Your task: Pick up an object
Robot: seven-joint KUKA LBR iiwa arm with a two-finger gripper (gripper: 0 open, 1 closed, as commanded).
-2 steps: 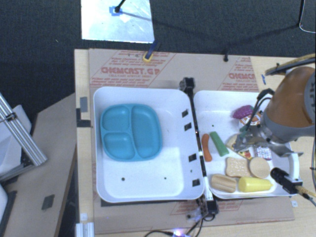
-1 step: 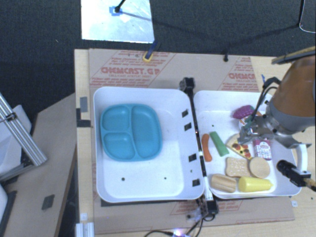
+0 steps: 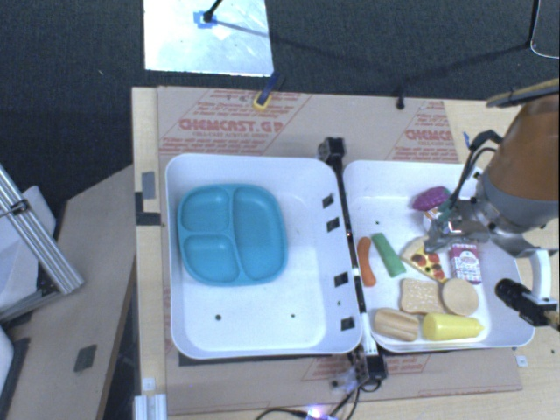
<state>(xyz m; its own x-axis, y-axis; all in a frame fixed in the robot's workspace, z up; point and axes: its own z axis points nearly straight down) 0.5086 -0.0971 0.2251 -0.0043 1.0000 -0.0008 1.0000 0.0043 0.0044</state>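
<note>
Place: a robotics lab or test cell — not a home or kitchen.
Bench: a board [image 3: 289,116] printed with a repeated red trade name, laid bare under two shallow white bins [image 3: 254,169] set side by side.
Arm: a grey industrial arm with an orange band [image 3: 534,151] reaching in from the right.
Contents: toy food [image 3: 429,300] — plastic vegetables, bread, a pizza slice — and a blue divided tray [image 3: 232,234], props rather than a meal.
Floor: dark carpet with a shiny metal plate [image 3: 207,24] and loose black cables [image 3: 437,68].
Fittings: aluminium framing [image 3: 39,243] at the left edge, wiring at the bench's front.
</note>
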